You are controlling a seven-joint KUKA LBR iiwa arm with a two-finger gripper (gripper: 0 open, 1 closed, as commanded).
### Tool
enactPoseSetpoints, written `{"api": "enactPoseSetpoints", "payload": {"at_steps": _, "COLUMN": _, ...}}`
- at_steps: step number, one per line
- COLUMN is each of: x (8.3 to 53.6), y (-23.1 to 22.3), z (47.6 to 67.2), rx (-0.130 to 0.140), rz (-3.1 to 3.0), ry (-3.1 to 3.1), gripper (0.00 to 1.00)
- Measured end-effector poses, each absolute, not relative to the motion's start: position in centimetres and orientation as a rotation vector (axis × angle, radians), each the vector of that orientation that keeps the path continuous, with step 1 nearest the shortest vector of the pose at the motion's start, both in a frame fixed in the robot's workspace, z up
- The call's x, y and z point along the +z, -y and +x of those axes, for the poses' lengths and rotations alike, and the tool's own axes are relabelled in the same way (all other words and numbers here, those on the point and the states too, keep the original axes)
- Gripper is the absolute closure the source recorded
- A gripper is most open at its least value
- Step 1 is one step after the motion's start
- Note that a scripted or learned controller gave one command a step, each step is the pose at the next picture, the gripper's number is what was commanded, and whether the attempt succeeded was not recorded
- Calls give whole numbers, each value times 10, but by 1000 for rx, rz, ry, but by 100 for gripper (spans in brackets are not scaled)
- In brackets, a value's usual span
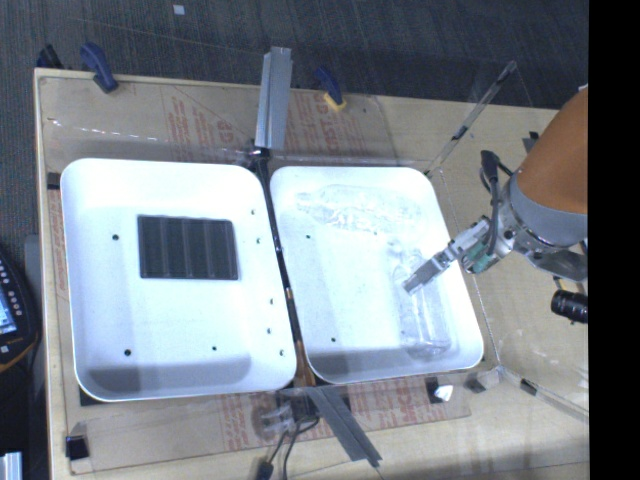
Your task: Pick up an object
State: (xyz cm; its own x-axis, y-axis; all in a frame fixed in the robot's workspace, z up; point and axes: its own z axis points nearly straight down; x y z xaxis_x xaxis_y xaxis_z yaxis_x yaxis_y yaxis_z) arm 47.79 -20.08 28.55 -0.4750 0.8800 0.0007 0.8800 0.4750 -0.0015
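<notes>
Two white bins sit side by side on a brown bench. The left bin has a dark grey ribbed block lying flat near its middle. The right bin holds two see-through plastic bottles that are hard to see against the white. One clear bottle lies on its side near the back of the bin. The other clear bottle lies along the right side of the bin, reaching toward the front corner. The robot arm comes in from the right, grey with an orange part up high. Its gripper points down and to the left, over the right side of the right bin, and its tip is right at the top end of the second bottle. I cannot tell if the tip is touching the bottle or just above it. The end of the gripper looks like one thin grey bar, so how it is set is too small to make out, and nothing can be seen held in it. Blue clamps grip the back edge of the bench.
</notes>
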Motion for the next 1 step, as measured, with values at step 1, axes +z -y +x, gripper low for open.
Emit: {"api": "enactPoseSetpoints", "payload": {"at_steps": 1, "x": 254, "y": 210, "z": 552, "rx": 3, "rz": -1798, "ry": 2575, "gripper": 0}}
